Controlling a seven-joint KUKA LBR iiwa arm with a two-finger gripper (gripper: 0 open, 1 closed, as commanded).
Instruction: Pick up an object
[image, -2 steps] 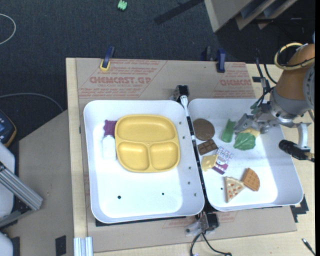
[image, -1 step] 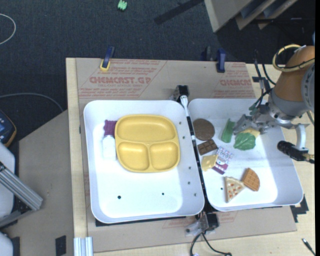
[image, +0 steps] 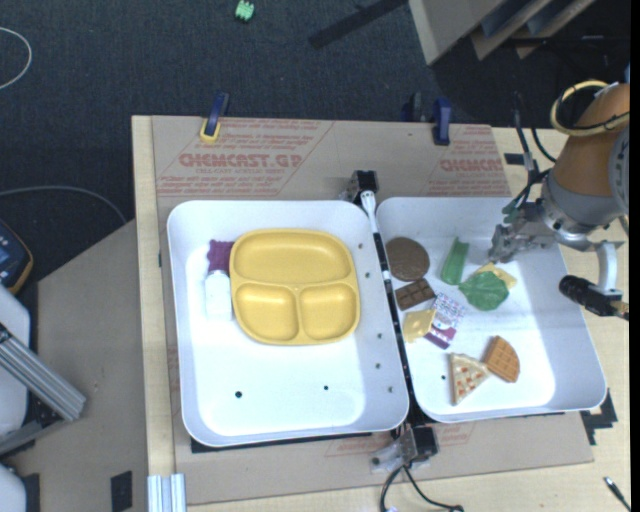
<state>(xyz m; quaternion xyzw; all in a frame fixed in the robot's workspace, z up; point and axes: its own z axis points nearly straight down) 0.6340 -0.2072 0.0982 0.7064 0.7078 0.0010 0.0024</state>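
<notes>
Here, right white bin (image: 575, 375): one pizza-slice toy (image: 465, 377), one brown waffle piece (image: 502, 359), one crumpled green leaf (image: 484, 291), one brown round cookie (image: 407, 258). Gripper (image: 503, 244) just above leaf; grip state: cannot tell. Left bin (image: 290, 410): one yellow three-compartment plastic tray (image: 295, 284).

yellow tray (image: 294, 285), green lettuce (image: 485, 291), perhaps purple packet (image: 446, 318)

Red print repeats across the protective paper of the board (image: 300, 150) under the bins. Behind the left bin it reads roughly "CHEMCAST G.P"; behind the right bin the same word shows in part, cut off by the arm. Smaller red lines beneath are too fine to read.
</notes>
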